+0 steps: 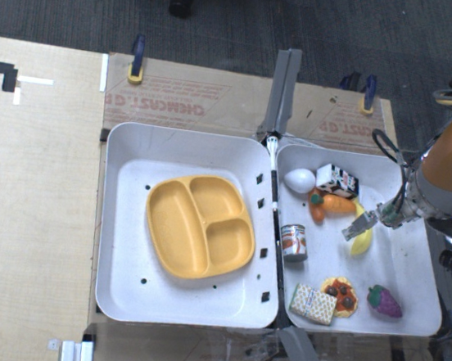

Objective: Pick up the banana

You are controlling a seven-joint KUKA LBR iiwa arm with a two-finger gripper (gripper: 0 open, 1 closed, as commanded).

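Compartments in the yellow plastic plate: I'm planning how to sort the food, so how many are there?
3. The yellow plastic divided plate in the left white bin has one long compartment on its left, one upper right, one lower right.

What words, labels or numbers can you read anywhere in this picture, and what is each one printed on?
Red lettering, upside down, on the cardboard sheet behind the bins: too blurred to quote reliably.
Label on the small can in the right bin: too small to read.
Black and white box: markings, no legible words.
Cracker packet: nothing readable.
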